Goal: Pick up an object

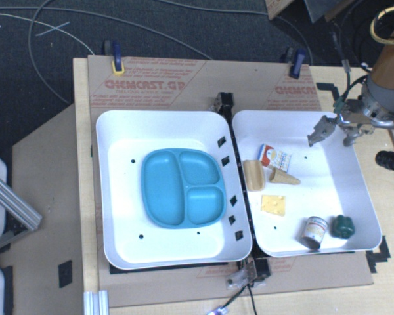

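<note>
The board under the bins carries red print, partly readable as "CHEMCAST GP" [144, 84] behind the left bin, and repeated, too faint to read fully, behind the right bin. A small carton [274, 157] in the right bin [361, 189] has a red and white face whose lettering is too small to read; the can [314, 231] also bears a label that cannot be read.

Taking the carton as landmark: a tan, bread-like piece [253, 174] lies just beside it toward the left bin, a cone-shaped wedge [285, 178] touches its near edge, a yellow cheese slice [273, 205] lies nearer the camera, and the can and a dark green lump [343, 226] sit well apart at the bin's near right corner.

The gripper [333, 131] hangs above the right bin's far right part, well apart from the carton, its fingers spread with nothing between them.

The left bin [118, 176] holds a blue divided plate [183, 188] with three compartments.
</note>
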Robot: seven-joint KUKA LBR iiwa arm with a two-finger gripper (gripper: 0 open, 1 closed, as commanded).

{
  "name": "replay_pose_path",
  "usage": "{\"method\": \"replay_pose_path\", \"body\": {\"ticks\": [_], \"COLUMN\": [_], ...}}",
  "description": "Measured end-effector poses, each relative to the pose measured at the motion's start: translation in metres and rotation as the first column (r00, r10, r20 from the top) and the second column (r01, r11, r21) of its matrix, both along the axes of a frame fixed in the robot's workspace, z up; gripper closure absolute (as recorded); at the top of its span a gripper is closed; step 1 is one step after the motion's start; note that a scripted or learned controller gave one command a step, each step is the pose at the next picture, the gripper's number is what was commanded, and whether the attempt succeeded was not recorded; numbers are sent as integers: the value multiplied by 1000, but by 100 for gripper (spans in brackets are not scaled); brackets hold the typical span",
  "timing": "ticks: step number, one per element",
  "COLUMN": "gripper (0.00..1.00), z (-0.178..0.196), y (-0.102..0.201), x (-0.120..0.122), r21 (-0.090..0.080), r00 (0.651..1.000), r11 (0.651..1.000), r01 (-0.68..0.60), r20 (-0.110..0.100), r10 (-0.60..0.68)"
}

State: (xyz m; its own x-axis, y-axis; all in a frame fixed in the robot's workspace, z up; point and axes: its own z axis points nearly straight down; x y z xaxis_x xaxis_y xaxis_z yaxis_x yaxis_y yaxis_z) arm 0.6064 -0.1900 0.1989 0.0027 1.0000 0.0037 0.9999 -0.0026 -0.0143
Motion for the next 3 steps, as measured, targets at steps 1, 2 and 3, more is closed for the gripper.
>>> {"method": "replay_pose_path", "body": {"ticks": [1,2,3], "gripper": [0,0,0], "z": [8,-42,-99], "y": [0,7,16], "x": [3,-5,-1], "r21": [-3,-1,-1], "r00": [1000,1000,1000], "r11": [1000,1000,1000], "r01": [-3,-3,-4], "r20": [14,9,9], "r10": [3,3,4]}}
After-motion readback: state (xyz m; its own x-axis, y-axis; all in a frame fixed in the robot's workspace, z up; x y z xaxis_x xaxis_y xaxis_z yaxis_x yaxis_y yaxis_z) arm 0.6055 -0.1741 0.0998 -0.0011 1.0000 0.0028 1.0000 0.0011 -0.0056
